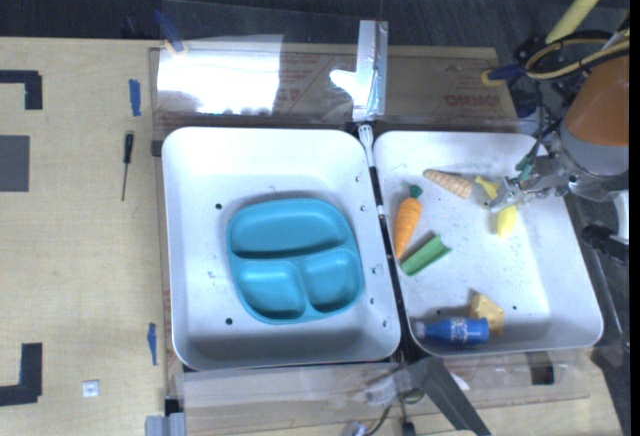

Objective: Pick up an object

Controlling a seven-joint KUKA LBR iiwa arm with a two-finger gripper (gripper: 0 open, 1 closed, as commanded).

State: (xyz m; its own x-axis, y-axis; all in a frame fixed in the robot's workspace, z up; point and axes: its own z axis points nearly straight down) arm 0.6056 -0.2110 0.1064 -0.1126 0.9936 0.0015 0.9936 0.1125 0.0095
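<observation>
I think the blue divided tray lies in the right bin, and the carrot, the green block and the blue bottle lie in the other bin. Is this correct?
Not quite: the camera view shows the blue divided tray in the left bin. The carrot, green block and blue bottle do lie in the other bin, the right one.

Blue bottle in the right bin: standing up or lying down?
Lying down. The blue bottle rests on its side along the near wall of the right bin, cap pointing left.

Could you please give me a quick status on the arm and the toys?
Gripper low over right white bin, far edge. Small yellow toy just beside it, not seen held. Orange toy carrot, green block lie apart.
</observation>
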